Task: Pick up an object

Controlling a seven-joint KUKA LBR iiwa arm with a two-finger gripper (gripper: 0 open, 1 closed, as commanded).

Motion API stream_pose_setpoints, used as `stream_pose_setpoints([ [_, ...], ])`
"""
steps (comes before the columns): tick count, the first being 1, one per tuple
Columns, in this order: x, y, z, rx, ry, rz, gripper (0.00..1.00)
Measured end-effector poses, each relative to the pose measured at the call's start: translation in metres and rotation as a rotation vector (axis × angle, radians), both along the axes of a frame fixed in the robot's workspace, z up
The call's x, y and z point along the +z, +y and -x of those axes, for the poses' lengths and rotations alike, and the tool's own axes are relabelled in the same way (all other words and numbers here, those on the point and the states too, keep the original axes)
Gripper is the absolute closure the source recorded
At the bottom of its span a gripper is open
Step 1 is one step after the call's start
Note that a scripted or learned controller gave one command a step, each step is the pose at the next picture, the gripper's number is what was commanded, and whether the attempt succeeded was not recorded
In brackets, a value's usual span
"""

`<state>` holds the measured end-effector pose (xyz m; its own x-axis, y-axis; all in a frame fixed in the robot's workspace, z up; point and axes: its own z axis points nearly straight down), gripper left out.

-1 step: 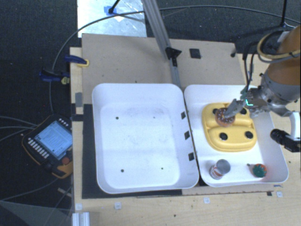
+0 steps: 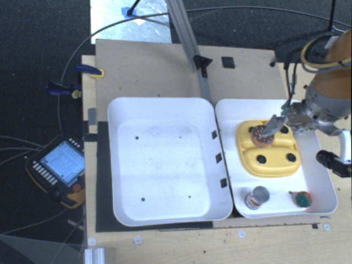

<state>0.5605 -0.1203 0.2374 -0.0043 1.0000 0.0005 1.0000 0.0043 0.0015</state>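
Bench (image 2: 165, 76): a brown board is seen across the middle of the frame, with two white bins set side by side on it.

Left bin (image 2: 118, 164): placed centre-left of the frame. Its bare white floor is marked by a few small dark dots.

Right bin (image 2: 324, 194): placed centre-right, touching the left bin along a shared edge fitted with small black clips.

Yellow tray (image 2: 275, 161): laid in the upper middle of the right bin. Two dark spots are seen on its lower half.

Round object (image 2: 259, 138): brownish-pink, lying on the upper left part of the yellow tray, directly beneath the gripper tip.

Can (image 2: 256, 197): a small silver-topped cylinder, stood at the lower left of the right bin, below the tray and apart from it.

Green and orange item (image 2: 302, 199): small, lying at the lower right of the right bin, well apart from the can.

Gripper (image 2: 270, 128): extended down and left from the arm (image 2: 330, 87) at the right edge of the frame, its tip lowered onto the round object on the tray. Whether the jaws are parted or closed cannot be told.

Pendant (image 2: 58, 166): a handheld controller with a lit screen, laid off the bench at the left of the frame.

Clamps (image 2: 77, 81): blue and yellow, fixed at the upper left edge of the bench.
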Motion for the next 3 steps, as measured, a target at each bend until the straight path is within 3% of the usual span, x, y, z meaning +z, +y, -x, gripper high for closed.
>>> stream_pose_setpoints([
  [2,-0.116,0.001,-0.008,-0.002,0.004,0.000,0.00],
  [3,-0.126,0.004,-0.015,0.002,-0.020,0.000,0.00],
])
